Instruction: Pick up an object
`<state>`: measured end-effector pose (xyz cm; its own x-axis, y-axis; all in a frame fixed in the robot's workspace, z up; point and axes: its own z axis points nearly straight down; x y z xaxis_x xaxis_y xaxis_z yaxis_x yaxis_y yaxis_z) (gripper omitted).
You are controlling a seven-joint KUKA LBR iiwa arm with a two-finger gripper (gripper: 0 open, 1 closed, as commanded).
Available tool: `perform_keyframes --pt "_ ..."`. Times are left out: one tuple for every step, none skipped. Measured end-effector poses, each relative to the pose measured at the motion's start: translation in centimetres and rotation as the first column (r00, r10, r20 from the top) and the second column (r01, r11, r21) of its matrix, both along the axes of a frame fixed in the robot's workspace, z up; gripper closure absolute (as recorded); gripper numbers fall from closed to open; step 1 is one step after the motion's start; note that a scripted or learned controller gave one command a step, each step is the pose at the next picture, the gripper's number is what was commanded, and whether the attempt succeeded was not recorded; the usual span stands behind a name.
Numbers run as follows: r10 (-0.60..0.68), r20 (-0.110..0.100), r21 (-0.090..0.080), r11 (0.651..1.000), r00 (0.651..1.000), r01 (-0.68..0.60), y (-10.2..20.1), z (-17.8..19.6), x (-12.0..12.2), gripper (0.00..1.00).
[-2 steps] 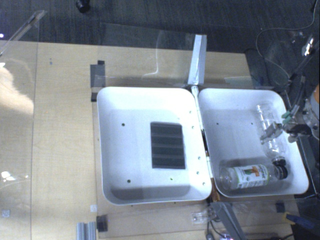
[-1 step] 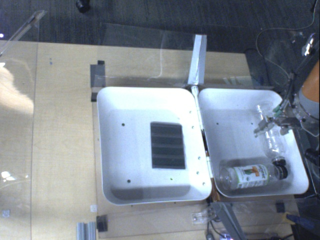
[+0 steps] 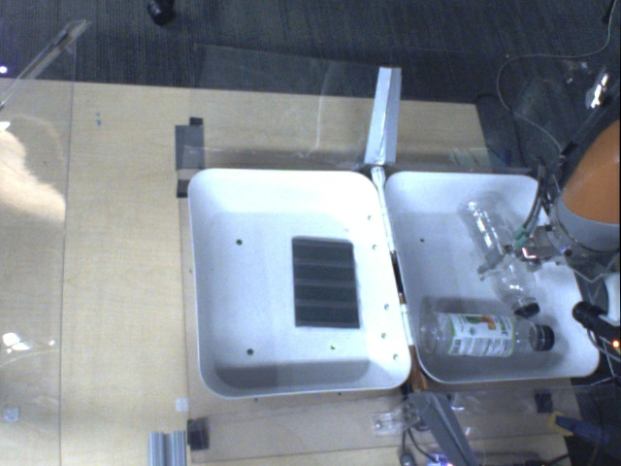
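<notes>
A dark ribbed rectangular block [image 3: 325, 282] lies flat in the middle of the left bin [image 3: 218, 260]. In the right bin [image 3: 427, 212], a clear bottle with a green-and-white label [image 3: 475, 336] lies on its side near the front wall, its black cap pointing right. Behind it a second clear bottle [image 3: 493, 246] lies slantwise, with its dark cap toward the front. My gripper [image 3: 521, 252] reaches in from the right and sits low over this second bottle, at or just beside its right flank. The see-through plastic blurs the contact, so I cannot make out a hold.
The arm's orange band [image 3: 594, 184] and grey wrist hang over the right bin's right wall. Cables and a black fitting [image 3: 590, 315] sit just outside that wall. A metal divider post [image 3: 384, 115] rises behind the seam between the bins.
</notes>
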<state>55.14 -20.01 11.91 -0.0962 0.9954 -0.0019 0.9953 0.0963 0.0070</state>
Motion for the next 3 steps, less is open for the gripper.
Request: perform_keyframes --pt "0.200 0.002 -0.002 0.980 0.980 -0.200 -0.4 -3.1 8.4 0.00" --pt "0.299 -0.019 0.002 0.954 0.954 -0.299 0.6 -3.0 11.5 0.00" --pt "0.379 -0.024 -0.014 0.925 0.925 -0.379 1.8 -3.1 11.2 0.00"
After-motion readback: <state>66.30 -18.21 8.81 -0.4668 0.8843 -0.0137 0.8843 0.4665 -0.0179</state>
